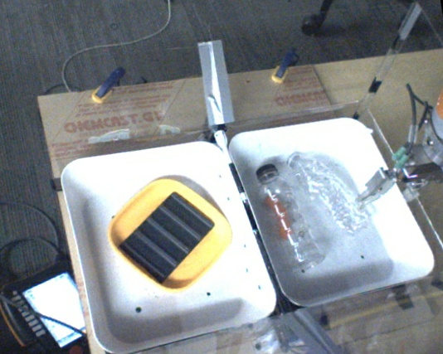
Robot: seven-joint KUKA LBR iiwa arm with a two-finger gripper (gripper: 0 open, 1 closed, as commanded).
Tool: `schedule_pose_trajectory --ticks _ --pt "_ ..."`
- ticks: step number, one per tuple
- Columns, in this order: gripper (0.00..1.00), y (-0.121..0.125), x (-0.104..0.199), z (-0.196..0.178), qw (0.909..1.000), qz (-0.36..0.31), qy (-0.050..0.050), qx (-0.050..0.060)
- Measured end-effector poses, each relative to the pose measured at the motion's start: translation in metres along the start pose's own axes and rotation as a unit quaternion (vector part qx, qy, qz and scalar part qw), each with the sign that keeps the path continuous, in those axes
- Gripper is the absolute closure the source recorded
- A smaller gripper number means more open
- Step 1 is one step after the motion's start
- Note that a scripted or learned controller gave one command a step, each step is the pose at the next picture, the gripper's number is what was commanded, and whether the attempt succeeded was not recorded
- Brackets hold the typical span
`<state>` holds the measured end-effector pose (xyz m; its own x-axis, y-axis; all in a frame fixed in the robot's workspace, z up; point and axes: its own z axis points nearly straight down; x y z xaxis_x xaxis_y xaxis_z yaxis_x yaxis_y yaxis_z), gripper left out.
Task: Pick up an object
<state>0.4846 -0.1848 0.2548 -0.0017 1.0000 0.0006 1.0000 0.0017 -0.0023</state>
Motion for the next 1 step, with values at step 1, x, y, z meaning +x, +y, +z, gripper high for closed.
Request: schedule_pose_trajectory --ticks 1 --pt "0.0 0.0715 0.0359 0.0568 1.0 0.001 0.0 0.0"
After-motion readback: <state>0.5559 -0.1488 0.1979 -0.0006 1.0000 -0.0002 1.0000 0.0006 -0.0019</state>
